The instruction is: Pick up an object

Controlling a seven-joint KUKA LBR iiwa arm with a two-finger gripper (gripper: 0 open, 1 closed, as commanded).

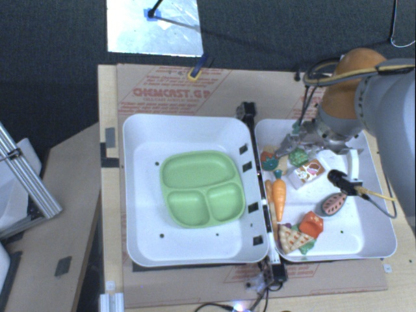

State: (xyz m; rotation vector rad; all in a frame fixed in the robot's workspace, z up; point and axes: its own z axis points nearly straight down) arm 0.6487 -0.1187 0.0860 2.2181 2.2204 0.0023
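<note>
Plywood surface (110, 194) carries two glossy white bins. Left bin (140, 239) holds a matte green tray (198, 188) with three rounded compartments. Right bin (374, 236) holds toy food: tapered orange carrot (278, 197), flat waffle wedge (294, 239), printed boxy block (305, 172), bumpy green piece (298, 156). My jaws (290, 144) hover at that green piece; whether they are open or closed, I cannot tell.

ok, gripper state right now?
Grey two-finger gripper: cannot be told; it sits low over the right white bin, by the small green toy vegetable.
</note>
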